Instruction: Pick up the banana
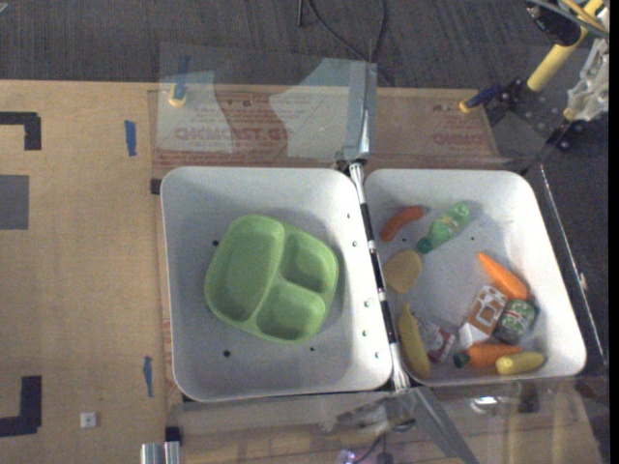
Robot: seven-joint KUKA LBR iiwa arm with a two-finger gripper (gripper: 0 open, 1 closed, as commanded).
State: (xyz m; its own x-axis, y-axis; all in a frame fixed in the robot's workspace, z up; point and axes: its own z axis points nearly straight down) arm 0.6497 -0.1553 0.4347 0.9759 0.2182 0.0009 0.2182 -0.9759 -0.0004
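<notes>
The banana [414, 341] lies in the right bin [542, 220], at about seven o'clock of that bin's floor, close against the wall it shares with the left bin [193, 220]; it runs roughly from twelve to six o'clock, with its lower tip near the bin's front corner; at its twelve o'clock, just apart, sits a pale yellow rounded piece [403, 271], and at its three o'clock a small red-and-white packet [442, 341] lies just beside it; further toward three o'clock lie an orange carrot with a green end [486, 354] and a short yellow piece [520, 362], near each other along the front wall; above them stand an orange-and-white carton [486, 309] and a small green pack [516, 319], side by side; a second carrot [502, 276] lies tilted at the carton's one o'clock; toward the bin's eleven o'clock a third orange piece [401, 222] and a green bottle [445, 226] lie near each other; the left bin bears a green divided plate [273, 278] with three compartments, set a little askew in its middle; both bins rest on the tan worktop [77, 259], which carries blue tape strips [130, 138] at the left; yellow-handled clamps [556, 61] sit past the right bin's one o'clock corner; whether the pincer is released or clenched cannot be told, and nothing touches the banana from above.
</notes>
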